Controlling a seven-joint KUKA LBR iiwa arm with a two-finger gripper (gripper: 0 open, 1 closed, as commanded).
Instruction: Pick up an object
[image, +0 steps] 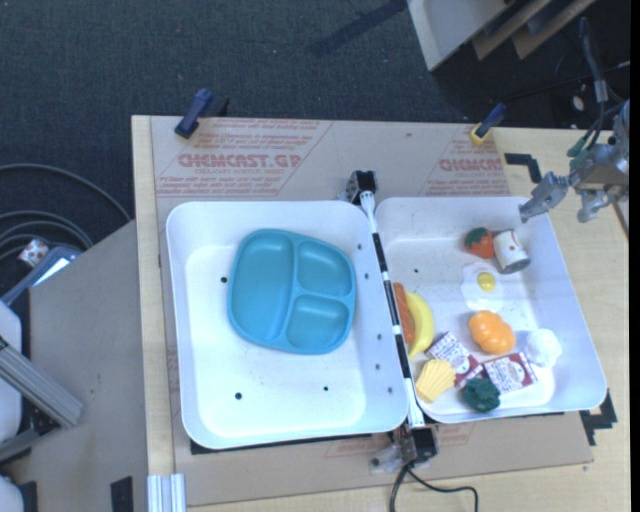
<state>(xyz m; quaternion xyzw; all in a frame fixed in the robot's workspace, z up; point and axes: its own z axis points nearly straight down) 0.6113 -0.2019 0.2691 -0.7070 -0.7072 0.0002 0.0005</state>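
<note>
Pincer (565, 195) spread wide, holding nothing, above right bin's (570, 290) far corner; small can (511, 251) lies just below-left.

A blue divided tray (292, 291) lies in the left white bin (190, 330), on a wooden bench (300, 150).
</note>
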